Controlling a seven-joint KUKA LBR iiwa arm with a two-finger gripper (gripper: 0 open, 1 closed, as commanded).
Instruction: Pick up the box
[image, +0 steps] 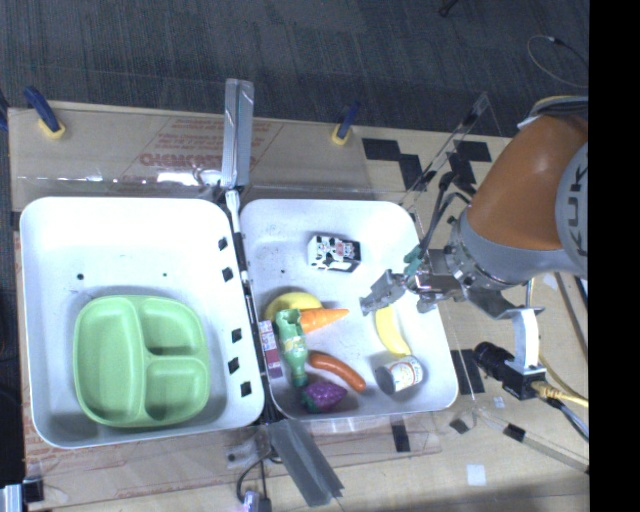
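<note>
- A green divided tray (142, 360) is seen lying in the left bin (60, 230).
- In the right bin (275, 225), the box (333, 252) is shown as a small black-and-white printed carton, lying flat near the far wall, apart from the toy food.
- Its long axis is set roughly left to right.
- The gripper (385, 293) is held low over the right bin beside a banana (391, 333), the grey arm reaching in from the right.
- Nothing is seen gripped; how far the pincer is open cannot be told.
</note>
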